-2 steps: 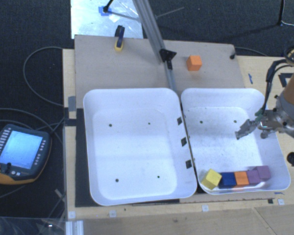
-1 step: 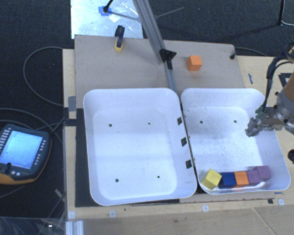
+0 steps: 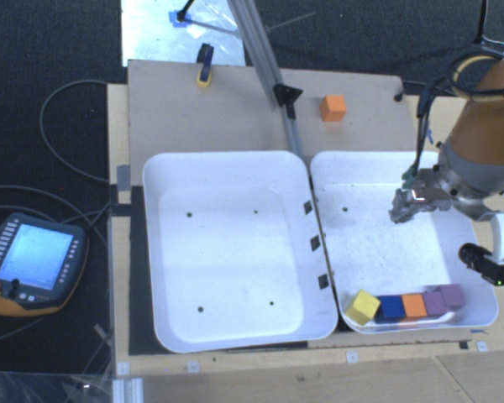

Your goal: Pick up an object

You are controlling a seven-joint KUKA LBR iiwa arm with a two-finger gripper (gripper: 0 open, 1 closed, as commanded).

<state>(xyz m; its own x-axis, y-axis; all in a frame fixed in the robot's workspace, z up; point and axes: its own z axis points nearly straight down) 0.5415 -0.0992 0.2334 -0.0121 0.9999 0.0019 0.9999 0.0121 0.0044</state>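
Approach is the step in hand: gripper (image 3: 402, 208), grip state unclear, hovers over right bin (image 3: 378, 250), and next must descend toward the yellow block (image 3: 362, 306).

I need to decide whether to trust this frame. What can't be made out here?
- Gripper: blurred and small in the camera view, so jaws' state unreadable.
- Arm: cut off by the right edge.
- Purple block: too small to tell whether it's one block or two.
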